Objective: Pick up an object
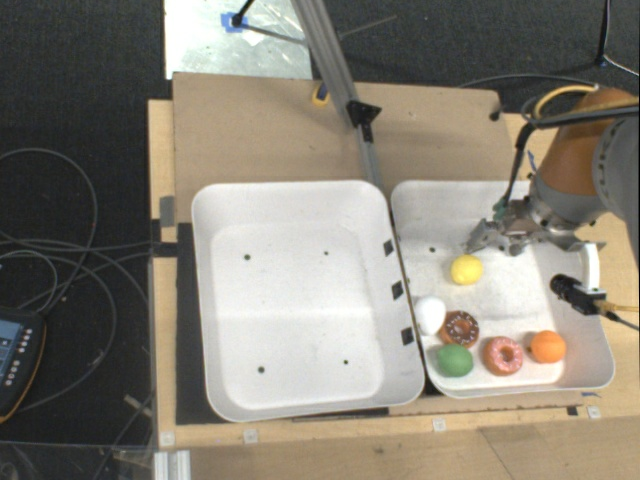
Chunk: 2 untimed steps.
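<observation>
high fixed camera, slanted down (both bins (300, 198))

gripper (487, 236) hung low in the right bin (590, 368), just above the yellow ball (466, 270); two doughnuts (482, 341), green ball (455, 360), orange ball (547, 346) lined the front.

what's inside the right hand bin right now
The right bin holds a yellow ball, white ball, chocolate donut, green ball, pink donut and orange ball. The gripper covers some floor.
</observation>
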Motion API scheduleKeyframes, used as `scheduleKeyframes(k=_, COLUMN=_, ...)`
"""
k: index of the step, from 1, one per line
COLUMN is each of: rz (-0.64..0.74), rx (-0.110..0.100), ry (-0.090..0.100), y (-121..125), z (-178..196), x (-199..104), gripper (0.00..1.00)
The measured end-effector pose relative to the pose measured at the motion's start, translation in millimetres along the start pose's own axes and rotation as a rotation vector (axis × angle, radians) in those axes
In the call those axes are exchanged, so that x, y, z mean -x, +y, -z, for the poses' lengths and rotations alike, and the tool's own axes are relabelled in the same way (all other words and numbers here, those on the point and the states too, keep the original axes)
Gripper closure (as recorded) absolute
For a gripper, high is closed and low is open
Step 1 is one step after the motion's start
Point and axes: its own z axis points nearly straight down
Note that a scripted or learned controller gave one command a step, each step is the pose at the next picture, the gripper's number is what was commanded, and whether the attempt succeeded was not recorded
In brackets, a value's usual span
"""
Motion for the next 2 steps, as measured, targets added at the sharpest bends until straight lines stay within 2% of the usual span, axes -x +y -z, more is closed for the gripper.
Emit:
scheduleKeyframes(k=1, rz=0.003, rx=0.005, ry=-0.001, y=2, z=13, x=0, gripper=1.00)
scheduleKeyframes(k=2, rz=-0.001, rx=0.009, ry=-0.002, y=13, z=65, x=5, gripper=1.00)
